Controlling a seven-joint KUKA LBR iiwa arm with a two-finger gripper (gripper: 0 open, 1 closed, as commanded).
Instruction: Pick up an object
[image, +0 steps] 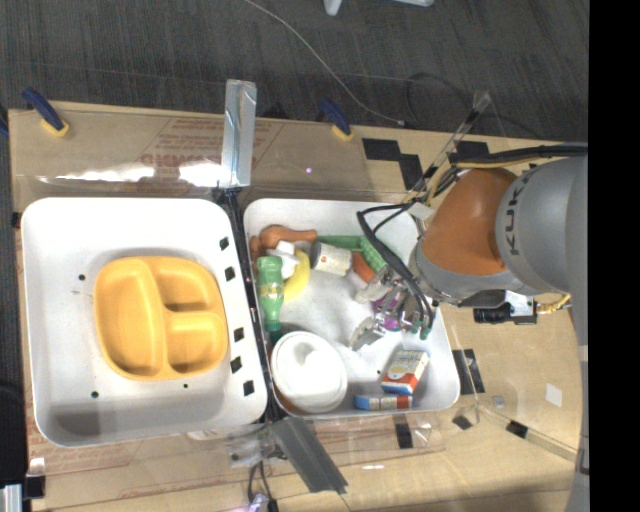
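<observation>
A cardboard-covered counter (300, 140) carries two white bins, the left bin (50, 330) holding a yellow divided tray (160, 315) and the right bin (440, 385) crowded with small things. The arm enters from three o'clock and its claw (392, 318) hangs low over the right bin's middle; whether it is spread or pressed together I cannot tell. At nine o'clock from it a green bottle (270, 290) lies with its long axis running twelve to six, with a white bowl (308, 370) at seven o'clock and a small carton (405, 368) at six o'clock.

light: even, bright overhead | glare: plastic sheet (150, 170) behind bins | focus: slightly soft
</observation>
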